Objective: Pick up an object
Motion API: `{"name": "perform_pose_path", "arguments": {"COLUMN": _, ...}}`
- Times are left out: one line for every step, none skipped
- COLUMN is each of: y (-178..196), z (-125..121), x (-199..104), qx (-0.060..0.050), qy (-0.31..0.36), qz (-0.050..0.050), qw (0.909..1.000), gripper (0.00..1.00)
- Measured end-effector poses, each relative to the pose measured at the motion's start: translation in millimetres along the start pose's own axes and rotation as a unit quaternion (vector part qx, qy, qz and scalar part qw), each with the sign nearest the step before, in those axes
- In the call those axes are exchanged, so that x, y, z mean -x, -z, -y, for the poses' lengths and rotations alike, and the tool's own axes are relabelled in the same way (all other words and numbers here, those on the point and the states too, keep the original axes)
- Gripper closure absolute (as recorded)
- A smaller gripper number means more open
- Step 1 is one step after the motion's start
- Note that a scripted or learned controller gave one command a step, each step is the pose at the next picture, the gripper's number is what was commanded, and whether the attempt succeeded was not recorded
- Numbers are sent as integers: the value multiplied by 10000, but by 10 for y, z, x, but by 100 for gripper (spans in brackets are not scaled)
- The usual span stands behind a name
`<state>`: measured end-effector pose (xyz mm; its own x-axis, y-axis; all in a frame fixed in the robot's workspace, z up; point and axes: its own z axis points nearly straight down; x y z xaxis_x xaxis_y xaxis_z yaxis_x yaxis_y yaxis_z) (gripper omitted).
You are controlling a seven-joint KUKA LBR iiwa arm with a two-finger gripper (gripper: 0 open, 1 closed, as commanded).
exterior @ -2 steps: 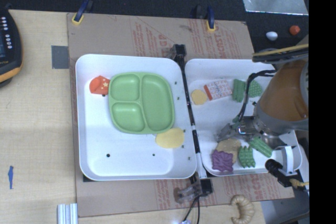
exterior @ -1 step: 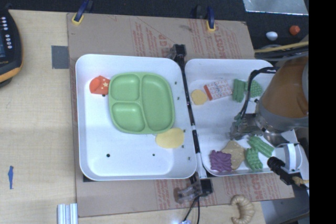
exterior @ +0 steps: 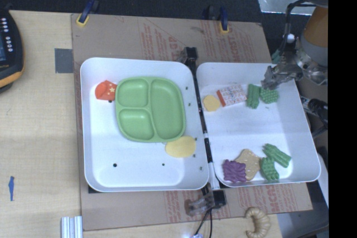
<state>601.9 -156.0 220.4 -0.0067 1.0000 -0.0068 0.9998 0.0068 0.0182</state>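
My gripper (exterior: 271, 81) hangs over the far right part of the right bin (exterior: 290, 120), just above a knobbly green piece (exterior: 270, 96). Beside that piece lies a longer green piece (exterior: 253, 96), then a white and red packet (exterior: 231, 95) and a small yellow round (exterior: 211, 102). At the bin's near edge sit a purple grape bunch (exterior: 234, 171), a tan flat piece (exterior: 249, 162) and two more green pieces (exterior: 277, 154) (exterior: 269, 169). Nothing shows in the gripper's hold.
The left bin (exterior: 100, 170) holds a green divided plate (exterior: 150, 108), a red piece with a star (exterior: 105, 90) and a pale yellow piece (exterior: 181, 146). A tan curled object (exterior: 257, 222) lies on the bench in front of the bins. A pendant (exterior: 8, 53) rests at far left.
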Motion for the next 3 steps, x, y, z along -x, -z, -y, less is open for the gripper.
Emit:
{"name": "perform_pose_path", "arguments": {"y": -81, "z": 66, "x": -13, "qx": -101, "qy": -13, "qz": -32, "qw": 9999, "gripper": 0}}
{"name": "perform_pose_path", "arguments": {"y": -1285, "z": -106, "x": 165, "qx": -145, "qy": -16, "qz": -36, "qw": 9999, "gripper": 0}}
{"name": "perform_pose_path", "arguments": {"y": -1296, "z": -526, "x": 332, "qx": -122, "qy": -4, "qz": -46, "qw": 9999, "gripper": 0}}
